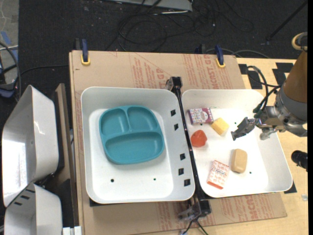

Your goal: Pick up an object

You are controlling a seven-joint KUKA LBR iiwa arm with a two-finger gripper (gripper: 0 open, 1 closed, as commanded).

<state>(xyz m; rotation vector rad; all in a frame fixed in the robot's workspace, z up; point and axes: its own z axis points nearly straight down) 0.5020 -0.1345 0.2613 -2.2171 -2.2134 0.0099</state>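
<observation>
camera view: looking down at two white bins side by side, arm comes in from the right
left bin [93, 146]: has a teal divided plate [131, 134] sitting in it, not much else going on
right bin [274, 165]: this is where the pickable stuff is, five small things well spread out
gripper [243, 129]: hanging over the right bin's upper middle, nothing between the fingers, and honestly I can't tell if they're spread or closed from this angle
yellow block [220, 126]: just left of the gripper, nearest candidate imo. looks light and stiff, flat faces, so pinch it across two opposite sides
red piece [198, 139]: near the divider, rounded, looks like it might roll or squirt out of a pinch
purple packet [200, 115]: top left of that bin, lies flat, thin and probably crinkly, hard to get fingers under
tan piece [239, 160]: below the gripper, smooth oval, looks firm, grab across the narrow width
red and white packet [218, 174]: lower down, flat too, same problem as the other packet
progress: nothing lifted yet, everything's resting on the bin floor
</observation>
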